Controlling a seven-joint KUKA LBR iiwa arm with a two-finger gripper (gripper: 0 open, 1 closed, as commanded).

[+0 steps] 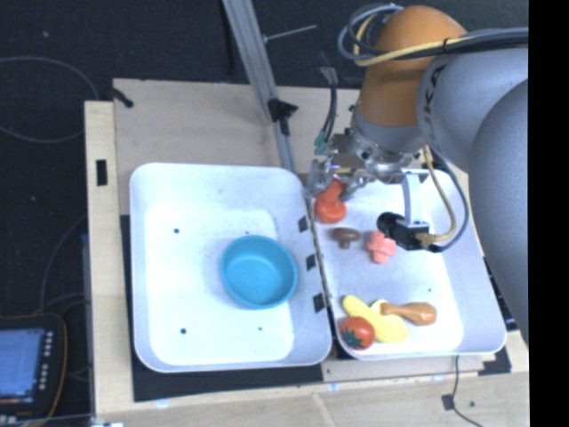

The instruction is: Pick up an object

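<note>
My gripper (331,188) hangs low over the far left corner of the right bin (462,332), hard against the divide between the two bins. An orange toy (331,205) sits right at its tip, and it looks to me as though the piece is caught between my fingers, slightly raised off the floor, though the slant of the camera leaves some doubt whether it is truly clamped or just touching. I read my tool as clenched on that orange toy.

So I judge the step in hand to be the grasp itself, with the lift about to count. The next move calls for a straight rise, slow enough that the rounded piece cannot squirm out, and clear of the bin wall just to the left.

Other things lie nearer in the same bin: a small brown piece (346,234) just beside the orange one, a pink toy (382,247) to its right, and at the near edge a yellow banana (378,320), a red tomato (357,333) and a brown drumstick (411,311), bunched together. The left bin (160,194) holds a blue bowl (259,271), well apart from my work.
</note>
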